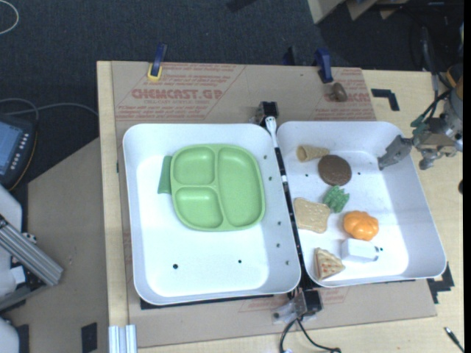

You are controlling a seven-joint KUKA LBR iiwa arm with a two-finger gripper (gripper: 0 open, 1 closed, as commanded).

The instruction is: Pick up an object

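The gripper (403,153) sits at the right bin's (401,267) upper right edge, reaching in from the right; one grey finger (390,155) points down-left over the rim, and the view is too poor to say whether the fingers are open or shut; nothing shows between them.

The objects lie to its left and below, all inside the right bin; nearest is the brown disc (335,170), left of the gripper and apart from it; the cone (312,152) lies just beyond the disc, near the bin's top left corner; the green piece (337,198) sits just below the disc; the cracker (311,215) lies left of the green piece, near the bin's left wall; the orange (360,225) rests below and right of the green piece, well apart from the gripper; a white block (360,251) lies just under the orange, perhaps touching it; the wedge (328,263) lies at the bin's lower left, beside the block.

Bare white floor lies between the gripper and the disc.

The left bin (199,278) holds a green tray (217,187) with three compartments; a green cloth (164,175) pokes out at the tray's left edge.
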